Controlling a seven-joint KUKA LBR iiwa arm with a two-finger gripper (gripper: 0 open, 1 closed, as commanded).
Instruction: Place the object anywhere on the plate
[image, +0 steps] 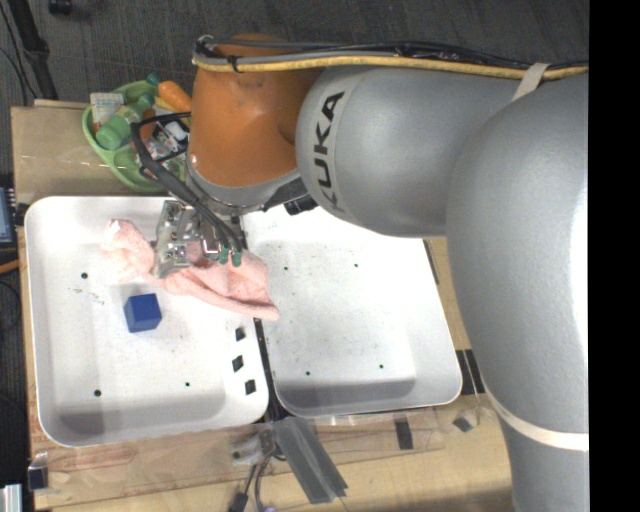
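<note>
Plainly, a small blue cube (143, 312) sits beside a crumpled pink cloth (225, 285).

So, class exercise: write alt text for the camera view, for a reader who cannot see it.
A grey and orange robot arm reaches from the right, its claw low over a pink cloth-like item in the left white bin, where it overlaps the divide with the right bin. A blue cube sits nearby, and a green bowl of items stands behind.
</note>
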